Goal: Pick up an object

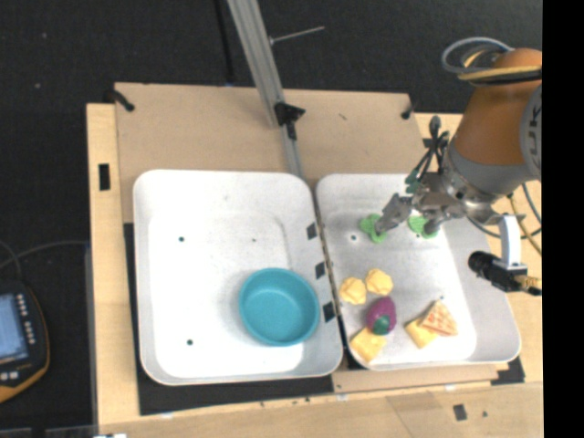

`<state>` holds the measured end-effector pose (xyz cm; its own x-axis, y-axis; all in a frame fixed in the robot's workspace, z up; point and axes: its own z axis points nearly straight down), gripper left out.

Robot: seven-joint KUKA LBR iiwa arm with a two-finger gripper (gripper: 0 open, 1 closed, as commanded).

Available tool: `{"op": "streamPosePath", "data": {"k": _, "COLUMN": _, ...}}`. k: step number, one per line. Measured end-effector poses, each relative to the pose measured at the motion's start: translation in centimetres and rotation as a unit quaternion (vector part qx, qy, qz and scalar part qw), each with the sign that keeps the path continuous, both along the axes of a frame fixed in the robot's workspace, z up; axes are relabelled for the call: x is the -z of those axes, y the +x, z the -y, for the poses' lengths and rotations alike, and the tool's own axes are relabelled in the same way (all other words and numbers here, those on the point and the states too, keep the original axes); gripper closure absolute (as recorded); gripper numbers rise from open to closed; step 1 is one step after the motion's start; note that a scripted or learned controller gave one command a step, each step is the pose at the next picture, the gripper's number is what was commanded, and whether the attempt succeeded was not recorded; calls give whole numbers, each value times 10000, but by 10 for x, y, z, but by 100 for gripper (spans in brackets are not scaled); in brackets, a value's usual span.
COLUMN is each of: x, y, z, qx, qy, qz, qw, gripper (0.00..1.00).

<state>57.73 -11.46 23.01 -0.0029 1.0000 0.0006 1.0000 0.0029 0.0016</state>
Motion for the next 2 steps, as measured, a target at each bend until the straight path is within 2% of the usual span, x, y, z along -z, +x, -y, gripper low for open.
{"op": "streamPosePath", "data": {"k": 1, "x": 0, "y": 0, "z": 0, "qx": 5, "qy": 2, "qz": 2, "qw": 10000, "gripper": 0}}
{"op": "streamPosePath", "data": {"k": 2, "x": 56, "y": -1, "z": -7, "qx": 30, "qy": -5, "qz": -4, "qw": 10000, "gripper": 0}}
